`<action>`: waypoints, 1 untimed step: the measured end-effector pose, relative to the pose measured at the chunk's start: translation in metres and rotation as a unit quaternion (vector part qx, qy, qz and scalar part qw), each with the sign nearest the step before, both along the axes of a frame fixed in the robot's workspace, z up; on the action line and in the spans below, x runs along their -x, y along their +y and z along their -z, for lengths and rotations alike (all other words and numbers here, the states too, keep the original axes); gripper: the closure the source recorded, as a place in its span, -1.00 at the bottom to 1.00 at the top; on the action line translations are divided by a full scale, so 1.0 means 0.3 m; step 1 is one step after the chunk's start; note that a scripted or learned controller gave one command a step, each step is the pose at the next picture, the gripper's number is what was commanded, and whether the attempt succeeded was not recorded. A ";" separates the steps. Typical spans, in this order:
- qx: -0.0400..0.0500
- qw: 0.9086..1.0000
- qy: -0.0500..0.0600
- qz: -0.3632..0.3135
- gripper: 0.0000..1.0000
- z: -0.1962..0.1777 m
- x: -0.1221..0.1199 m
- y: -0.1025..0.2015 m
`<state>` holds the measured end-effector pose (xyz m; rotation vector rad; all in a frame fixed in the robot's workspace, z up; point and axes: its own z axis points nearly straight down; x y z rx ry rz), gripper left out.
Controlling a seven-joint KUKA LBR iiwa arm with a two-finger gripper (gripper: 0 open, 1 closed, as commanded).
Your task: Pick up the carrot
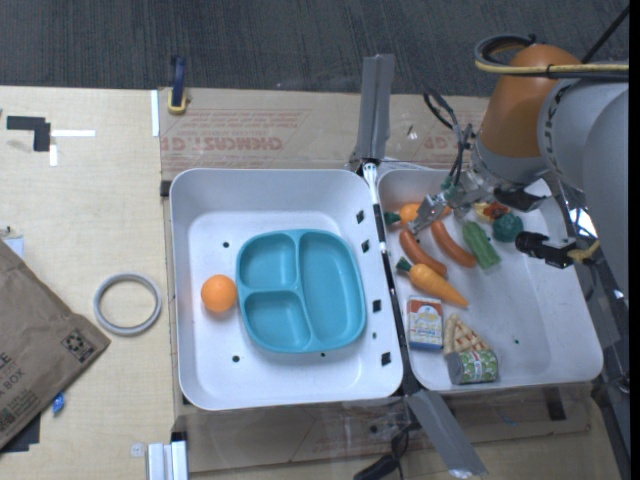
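The carrot (436, 282), orange with a small green top, lies slanted in the right bin (540, 318) near its left wall. My gripper (430, 214) hangs over the upper left part of that bin, above and slightly behind the carrot, and is apart from it. Nothing shows in its grasp. Directly below the gripper lie two reddish sausages (449, 243), between it and the carrot.
The right bin also holds a green vegetable (481, 244), a small orange piece (409, 211), a carton (425, 324), crackers (466, 337) and a green packet (472, 367). The left bin (200, 358) holds a teal divided plate (300, 290) and an orange (218, 293). A grey ring (127, 302) lies on the bench.
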<state>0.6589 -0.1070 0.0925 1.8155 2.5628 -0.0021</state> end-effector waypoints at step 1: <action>0.001 1.000 -0.001 0.001 1.00 -0.033 -0.001 -0.004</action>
